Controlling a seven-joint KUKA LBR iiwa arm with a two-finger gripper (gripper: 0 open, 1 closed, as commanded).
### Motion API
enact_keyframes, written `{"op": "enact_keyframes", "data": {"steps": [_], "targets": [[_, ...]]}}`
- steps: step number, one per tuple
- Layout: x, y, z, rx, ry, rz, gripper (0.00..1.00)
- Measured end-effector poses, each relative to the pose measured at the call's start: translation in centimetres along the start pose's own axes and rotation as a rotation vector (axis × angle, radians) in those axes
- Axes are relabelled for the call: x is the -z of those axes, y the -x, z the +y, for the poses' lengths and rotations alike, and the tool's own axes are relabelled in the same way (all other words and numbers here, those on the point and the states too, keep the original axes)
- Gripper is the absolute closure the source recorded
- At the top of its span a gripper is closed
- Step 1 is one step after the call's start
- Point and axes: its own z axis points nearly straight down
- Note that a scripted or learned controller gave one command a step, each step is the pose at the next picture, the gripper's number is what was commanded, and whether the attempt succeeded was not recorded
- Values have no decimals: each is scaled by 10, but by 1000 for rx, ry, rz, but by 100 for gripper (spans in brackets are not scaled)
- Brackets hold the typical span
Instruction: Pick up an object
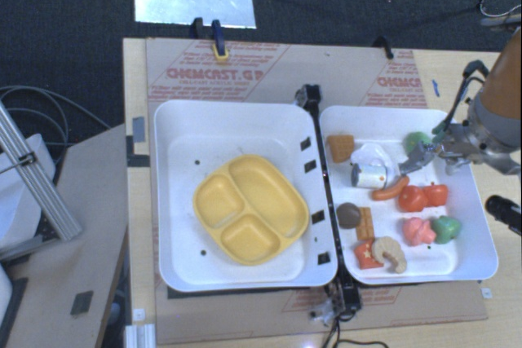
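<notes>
An orange sausage-shaped toy (390, 190), slim and slightly curved, lies in the right bin (473, 257) just below and left of the jaws (420, 155), apart from them. Whether the jaws are spread cannot be told. Red tomato toys (422, 196) crowd its right; white cup (369, 174) sits left.

The right bin (471, 253) holds a heap of toy food: an orange block (340, 147) at its upper left, a white cup (371, 174) on its side just below, red peppers (422, 196) mid-bin, a brown shrimp (391, 253) near the front wall.
</notes>
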Motion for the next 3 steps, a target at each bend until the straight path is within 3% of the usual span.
{"op": "enact_keyframes", "data": {"steps": [1, 2, 3], "targets": [[-156, 29, -32, -7, -3, 0, 0], [-139, 28, -29, -2, 3, -1, 100], [-139, 28, -29, -2, 3, -1, 0]]}}
